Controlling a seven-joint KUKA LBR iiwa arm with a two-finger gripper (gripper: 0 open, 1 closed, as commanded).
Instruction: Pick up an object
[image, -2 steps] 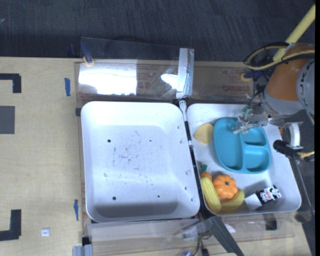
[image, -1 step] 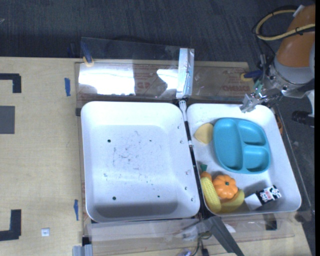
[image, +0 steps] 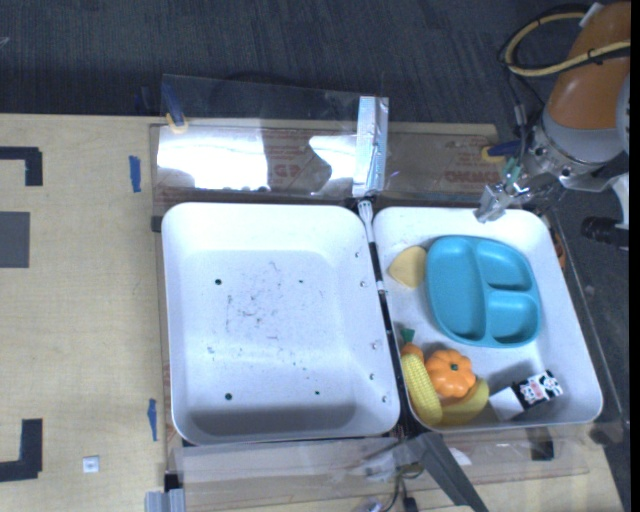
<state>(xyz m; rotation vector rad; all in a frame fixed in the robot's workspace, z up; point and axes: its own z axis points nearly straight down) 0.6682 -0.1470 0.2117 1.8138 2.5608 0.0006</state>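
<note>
From my remote station, the overhead camera looks down on two shallow white bins set side by side on the bench. The left bin (image: 265, 320) shows only faint scuff marks on its floor. The right bin (image: 570, 330) holds the objects: a blue divided tray (image: 483, 290) near its middle, a pale yellow piece (image: 408, 266) touching the tray's left edge, and, toward the near edge, an orange toy pumpkin (image: 451, 372) resting against a yellow corn cob (image: 421, 385). A small black-and-white block (image: 537, 390) lies near the bin's front right corner, apart from the pumpkin. The grey arm with its orange band (image: 590, 95) reaches in from the right, and its gripper (image: 497, 200) sits over the right bin's far rim, above the tray. I cannot tell from this angle how the gripper is set; nothing is seen in it.
</note>
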